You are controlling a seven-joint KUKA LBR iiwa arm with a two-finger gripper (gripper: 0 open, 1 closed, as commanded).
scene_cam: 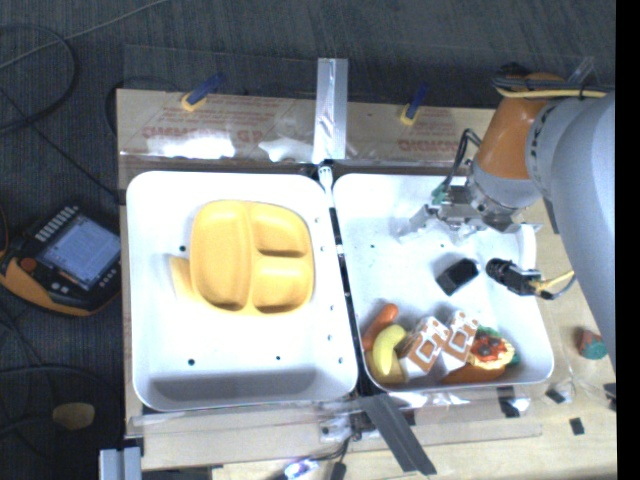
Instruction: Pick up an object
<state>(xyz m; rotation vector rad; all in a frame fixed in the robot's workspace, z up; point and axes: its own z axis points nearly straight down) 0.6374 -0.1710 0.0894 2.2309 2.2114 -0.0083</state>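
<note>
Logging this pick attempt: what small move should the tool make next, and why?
Probably shift the tool toward the small black block. The tool hangs over bare floor at the right bin's far side; the block lies alone nearby, while the toy food is packed together along the near edge.

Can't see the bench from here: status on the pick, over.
Gripper over right bin's far side, nothing visibly held. Toy banana, waffles, pizza slice along near wall. Small black block lies between, apart from it.
</note>
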